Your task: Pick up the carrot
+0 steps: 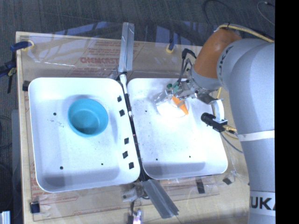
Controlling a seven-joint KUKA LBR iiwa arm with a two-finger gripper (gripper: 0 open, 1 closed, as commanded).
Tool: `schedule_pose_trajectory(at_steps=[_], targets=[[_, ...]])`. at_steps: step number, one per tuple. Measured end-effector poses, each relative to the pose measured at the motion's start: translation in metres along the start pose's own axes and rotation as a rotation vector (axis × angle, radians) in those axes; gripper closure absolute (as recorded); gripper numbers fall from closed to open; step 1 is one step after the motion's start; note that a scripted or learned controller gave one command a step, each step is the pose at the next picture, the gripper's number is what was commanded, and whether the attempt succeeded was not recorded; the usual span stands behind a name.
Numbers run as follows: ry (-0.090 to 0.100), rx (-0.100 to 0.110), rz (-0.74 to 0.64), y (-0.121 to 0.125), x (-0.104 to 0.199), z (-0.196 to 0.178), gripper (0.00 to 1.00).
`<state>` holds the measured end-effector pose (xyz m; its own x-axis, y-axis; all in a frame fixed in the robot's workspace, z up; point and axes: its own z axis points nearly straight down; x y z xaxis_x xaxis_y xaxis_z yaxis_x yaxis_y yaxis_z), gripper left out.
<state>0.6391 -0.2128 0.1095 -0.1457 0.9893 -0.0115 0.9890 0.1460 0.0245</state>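
Observation:
A small orange carrot (181, 106) lies in the right bin (187, 153), near its far edge. My gripper (174, 96) is low over the bin, right at the carrot's upper end and touching or nearly touching it. The grey arm with its orange band (210, 55) reaches in from the right and hides the bin's far right corner. Glare on the white floor around the carrot blurs how the gripper meets it.
A blue bowl (88, 117) stands in the left bin (56, 171). A raised divider (127, 125) with black clips separates the two bins. A black fitting with cable (214, 122) juts from the arm over the right bin's right side.

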Motion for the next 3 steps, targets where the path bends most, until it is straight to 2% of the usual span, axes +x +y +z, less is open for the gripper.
schedule_pose_trajectory(at_steps=[1,2,3], targets=[[-0.002,0.0,-0.062,0.011,-0.001,0.002,0.0],[0.008,0.009,-0.457,-0.002,0.005,0.009,0.0],[0.008,0.01,-0.461,-0.002,0.005,0.0,1.0]])
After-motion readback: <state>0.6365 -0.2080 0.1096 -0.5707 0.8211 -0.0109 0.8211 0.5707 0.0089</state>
